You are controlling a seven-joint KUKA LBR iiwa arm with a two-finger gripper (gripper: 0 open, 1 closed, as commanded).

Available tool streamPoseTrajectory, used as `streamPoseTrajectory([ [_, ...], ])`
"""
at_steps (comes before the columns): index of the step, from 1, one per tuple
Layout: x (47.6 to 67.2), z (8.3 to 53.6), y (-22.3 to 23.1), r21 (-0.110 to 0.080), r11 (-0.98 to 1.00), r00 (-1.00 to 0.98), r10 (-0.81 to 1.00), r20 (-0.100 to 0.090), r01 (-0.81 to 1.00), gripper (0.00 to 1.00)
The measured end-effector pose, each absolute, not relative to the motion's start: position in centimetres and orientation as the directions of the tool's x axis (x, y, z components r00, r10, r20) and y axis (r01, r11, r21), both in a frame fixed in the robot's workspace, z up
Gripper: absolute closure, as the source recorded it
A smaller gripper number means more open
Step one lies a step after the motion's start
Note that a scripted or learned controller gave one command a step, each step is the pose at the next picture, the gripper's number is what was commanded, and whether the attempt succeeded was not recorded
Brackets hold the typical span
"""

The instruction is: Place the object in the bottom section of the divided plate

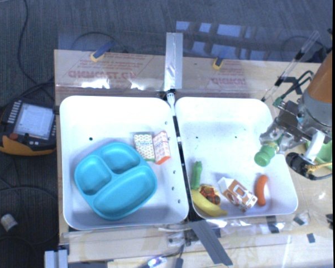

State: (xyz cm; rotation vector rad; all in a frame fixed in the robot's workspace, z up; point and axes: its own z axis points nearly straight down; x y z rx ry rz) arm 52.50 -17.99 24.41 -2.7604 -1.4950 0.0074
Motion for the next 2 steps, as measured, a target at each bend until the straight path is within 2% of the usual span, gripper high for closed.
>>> streamPoseTrajectory([
  [1,56.42,19.78,-16.45,-0.004,-0.729,0.729,0.684,-0.005,0.684,1.00],
  [2,56.42,19.82,-16.51,-0.002,-0.730,0.730,0.684,-0.006,0.684,0.00],
])
